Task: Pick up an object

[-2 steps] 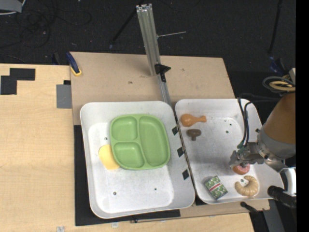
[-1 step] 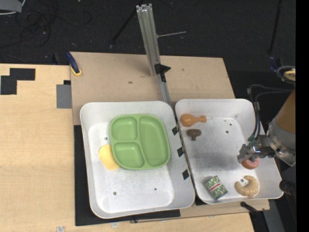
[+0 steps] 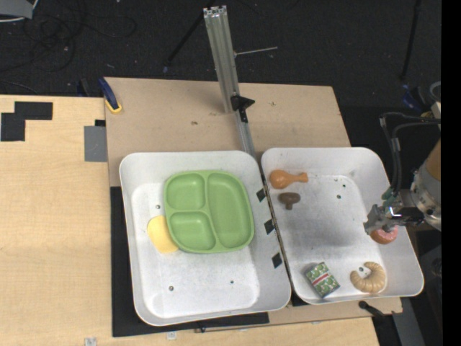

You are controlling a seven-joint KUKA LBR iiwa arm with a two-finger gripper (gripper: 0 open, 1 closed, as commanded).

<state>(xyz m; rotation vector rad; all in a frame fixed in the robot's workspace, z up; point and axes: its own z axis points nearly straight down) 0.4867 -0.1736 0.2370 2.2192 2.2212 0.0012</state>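
Grey metal end effector (image 3: 382, 220) — orange band above, black cables alongside.

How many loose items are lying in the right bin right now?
5: orange drumstick and brown piece upper left, green box and croissant near front, red item under the claw, partly hidden.

A small red object (image 3: 386, 236) is lying at the right bin's (image 3: 338, 161) right edge, partly hidden under the gripper (image 3: 382, 222). Its shape is staying unclear.
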